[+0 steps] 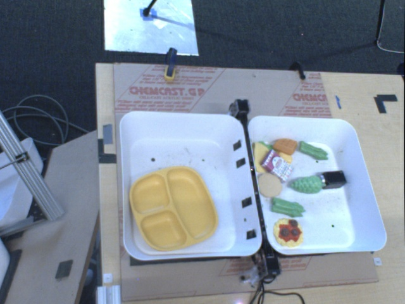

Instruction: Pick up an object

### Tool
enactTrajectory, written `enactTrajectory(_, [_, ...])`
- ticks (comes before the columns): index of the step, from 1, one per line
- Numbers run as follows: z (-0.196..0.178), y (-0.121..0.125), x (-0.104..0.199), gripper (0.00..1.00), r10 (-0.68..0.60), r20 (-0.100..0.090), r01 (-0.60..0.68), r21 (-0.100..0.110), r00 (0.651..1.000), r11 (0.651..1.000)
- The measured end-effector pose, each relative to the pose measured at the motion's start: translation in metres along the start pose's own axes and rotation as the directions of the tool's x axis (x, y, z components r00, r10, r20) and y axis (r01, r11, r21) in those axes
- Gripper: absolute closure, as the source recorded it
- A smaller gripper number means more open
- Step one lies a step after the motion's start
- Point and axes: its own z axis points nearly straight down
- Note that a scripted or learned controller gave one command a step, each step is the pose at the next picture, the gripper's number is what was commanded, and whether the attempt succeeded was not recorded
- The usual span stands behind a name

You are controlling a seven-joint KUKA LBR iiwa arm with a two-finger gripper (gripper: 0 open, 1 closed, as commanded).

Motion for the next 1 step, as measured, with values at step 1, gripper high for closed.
enactTrajectory(1, [0.0006, 0.0, 0.0, 0.0, -0.001, -0.001, 0.001, 0.001, 1.0, 1.0])
